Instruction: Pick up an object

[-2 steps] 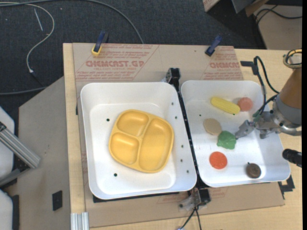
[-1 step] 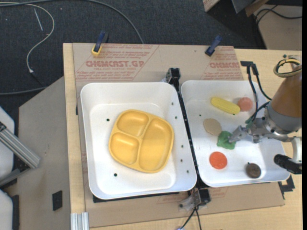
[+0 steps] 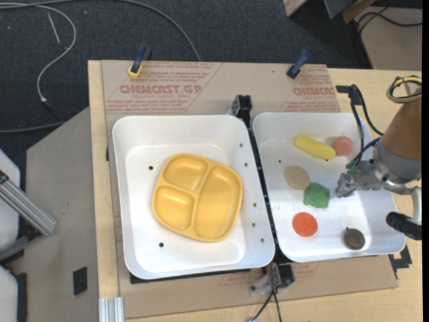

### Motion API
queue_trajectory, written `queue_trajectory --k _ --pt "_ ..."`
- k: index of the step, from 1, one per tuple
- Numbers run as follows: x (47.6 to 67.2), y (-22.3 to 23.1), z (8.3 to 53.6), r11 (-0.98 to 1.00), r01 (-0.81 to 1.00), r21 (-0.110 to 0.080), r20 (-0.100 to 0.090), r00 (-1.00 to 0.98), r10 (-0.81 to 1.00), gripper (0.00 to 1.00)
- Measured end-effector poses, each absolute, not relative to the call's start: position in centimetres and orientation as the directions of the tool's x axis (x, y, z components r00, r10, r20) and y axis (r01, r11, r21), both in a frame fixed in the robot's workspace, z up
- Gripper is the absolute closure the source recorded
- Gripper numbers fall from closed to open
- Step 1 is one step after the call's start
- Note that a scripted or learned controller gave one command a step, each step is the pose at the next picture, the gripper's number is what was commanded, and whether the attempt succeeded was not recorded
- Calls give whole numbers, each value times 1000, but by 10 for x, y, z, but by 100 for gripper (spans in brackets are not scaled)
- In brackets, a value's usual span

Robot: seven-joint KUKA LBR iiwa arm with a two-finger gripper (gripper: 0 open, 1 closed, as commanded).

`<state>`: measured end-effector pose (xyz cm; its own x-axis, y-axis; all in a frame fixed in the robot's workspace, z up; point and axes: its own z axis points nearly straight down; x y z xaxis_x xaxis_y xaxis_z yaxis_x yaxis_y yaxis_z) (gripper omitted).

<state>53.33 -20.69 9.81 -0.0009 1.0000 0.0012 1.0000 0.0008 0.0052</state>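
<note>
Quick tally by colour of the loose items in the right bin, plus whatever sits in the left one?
Yellow: 2, banana-shaped piece and divided plate in the left bin
Pink: 1
Beige: 1
Green: 1
Orange-red: 1
Brown: 1
Total: 7

Bright even overhead light, soft shadows, slight blur, no glare.

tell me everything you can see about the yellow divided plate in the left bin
The yellow divided plate looks like smooth moulded plastic, a rounded square with soft corners. Raised ridges split it into three compartments: two smaller ones on the camera view's left and one larger on the right. It lies flat and right side up, turned slightly askew, near the middle of the left white bin, resting on the bin's floor. It touches none of the bin's walls.
</note>
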Motion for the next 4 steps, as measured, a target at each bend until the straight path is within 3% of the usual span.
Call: queue_trajectory --k 3,4 --pt "537 -213 230 1 1000 6 -2 -1 1000 100" --pt "562 -155 229 4 1000 3 0 -4 1000 100"
